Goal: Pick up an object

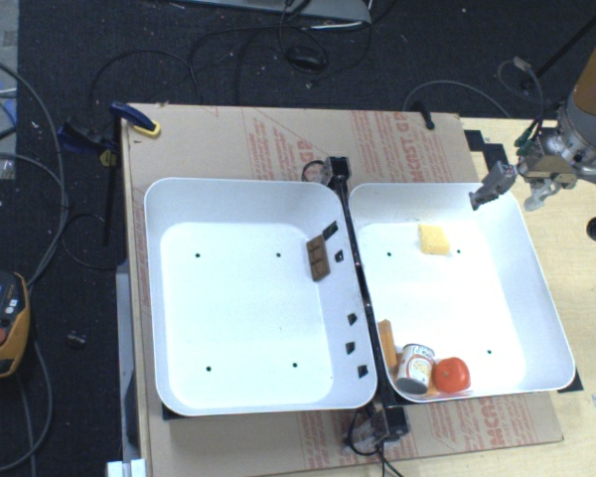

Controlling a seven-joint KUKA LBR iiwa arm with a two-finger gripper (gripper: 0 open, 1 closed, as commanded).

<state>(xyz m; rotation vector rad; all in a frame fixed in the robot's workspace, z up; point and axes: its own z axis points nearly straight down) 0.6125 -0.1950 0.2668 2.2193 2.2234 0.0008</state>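
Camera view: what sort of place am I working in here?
Probably a robotics lab test bench. Two white bins sit on a cardboard sheet, loose cables trail over dark carpet, and a gripper reaches in from the right.

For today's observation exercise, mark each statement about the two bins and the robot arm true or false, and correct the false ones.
1. The yellow block lies in the right bin. True.
2. The gripper holds the red ball. False: the ball lies at the right bin's near edge, far from the gripper, which has nothing between its fingers.
3. The small can lies beside the red ball. True.
4. The brown bar lies in the right bin. False: it lies in the left bin, near the divider.
5. The gripper is over the left bin. False: it is at the right bin's far right corner.
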